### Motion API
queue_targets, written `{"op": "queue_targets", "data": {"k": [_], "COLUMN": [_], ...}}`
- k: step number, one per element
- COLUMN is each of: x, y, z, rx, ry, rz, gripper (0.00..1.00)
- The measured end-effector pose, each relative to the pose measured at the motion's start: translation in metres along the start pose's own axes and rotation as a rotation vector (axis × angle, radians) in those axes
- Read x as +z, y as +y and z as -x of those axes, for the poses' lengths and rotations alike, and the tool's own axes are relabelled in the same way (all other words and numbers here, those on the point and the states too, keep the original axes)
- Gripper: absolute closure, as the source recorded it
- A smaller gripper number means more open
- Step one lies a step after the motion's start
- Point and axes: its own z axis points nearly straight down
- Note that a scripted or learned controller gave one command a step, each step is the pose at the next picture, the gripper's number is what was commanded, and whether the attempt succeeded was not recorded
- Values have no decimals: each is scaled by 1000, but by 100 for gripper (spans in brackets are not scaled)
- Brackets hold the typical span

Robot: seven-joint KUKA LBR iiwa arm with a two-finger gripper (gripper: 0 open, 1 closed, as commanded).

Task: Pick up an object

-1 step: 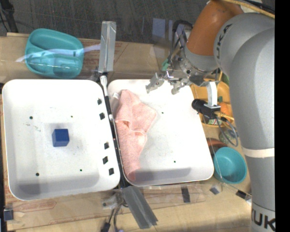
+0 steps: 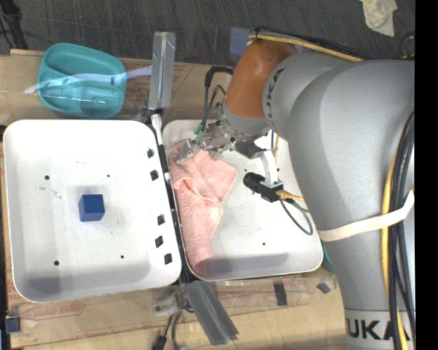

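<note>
The arm (image 2: 336, 122) hides the right bin's (image 2: 277, 257) far corner and the pink cloth's (image 2: 201, 195) upper edge.

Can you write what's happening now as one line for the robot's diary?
gripper: at pink cloth's top edge | right bin: cloth | left bin: blue cube | grasp: unclear

Only one piece of lettering is being shown legibly: the white capitals "UKA" are being displayed on the grey base of the arm (image 2: 372, 283), at the lower right of the camera view, where the word is being cut off on its left side by the body's edge. No other text, number or label is being shown readably.
</note>
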Motion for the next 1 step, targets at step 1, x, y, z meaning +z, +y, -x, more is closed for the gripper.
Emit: {"op": "queue_targets", "data": {"k": [1], "x": [-2], "y": [-5], "z": [32], "rx": [-9], "ry": [-1], "rz": [4], "gripper": [0]}}
